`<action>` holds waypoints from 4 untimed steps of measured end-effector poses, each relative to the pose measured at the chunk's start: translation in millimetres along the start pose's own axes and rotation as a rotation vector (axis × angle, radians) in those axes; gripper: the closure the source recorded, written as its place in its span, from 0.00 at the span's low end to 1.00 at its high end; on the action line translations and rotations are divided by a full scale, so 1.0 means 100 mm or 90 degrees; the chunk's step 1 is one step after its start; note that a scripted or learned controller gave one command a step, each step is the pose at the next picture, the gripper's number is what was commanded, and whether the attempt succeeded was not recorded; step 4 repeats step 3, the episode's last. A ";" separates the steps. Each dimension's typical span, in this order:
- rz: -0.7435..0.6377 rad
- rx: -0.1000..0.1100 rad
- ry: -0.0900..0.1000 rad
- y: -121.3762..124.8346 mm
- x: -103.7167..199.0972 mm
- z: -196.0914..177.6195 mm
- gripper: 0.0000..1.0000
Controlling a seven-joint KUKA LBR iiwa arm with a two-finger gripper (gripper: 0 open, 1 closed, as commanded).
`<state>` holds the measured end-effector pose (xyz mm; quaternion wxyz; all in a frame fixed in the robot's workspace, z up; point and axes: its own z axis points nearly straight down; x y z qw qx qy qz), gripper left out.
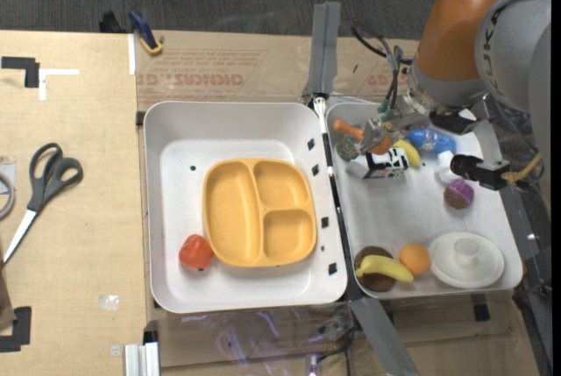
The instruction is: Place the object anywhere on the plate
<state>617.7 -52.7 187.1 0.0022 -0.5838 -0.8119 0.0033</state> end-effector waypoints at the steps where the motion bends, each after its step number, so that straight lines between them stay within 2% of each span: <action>1: -0.017 0.001 0.001 0.09 0.82 0.00 1.00; 2: -0.151 0.001 0.000 -0.50 1.58 0.00 1.00; 3: -0.151 0.000 0.000 -0.50 1.58 0.00 0.00; 4: -0.151 0.000 0.000 -0.50 1.58 0.00 0.00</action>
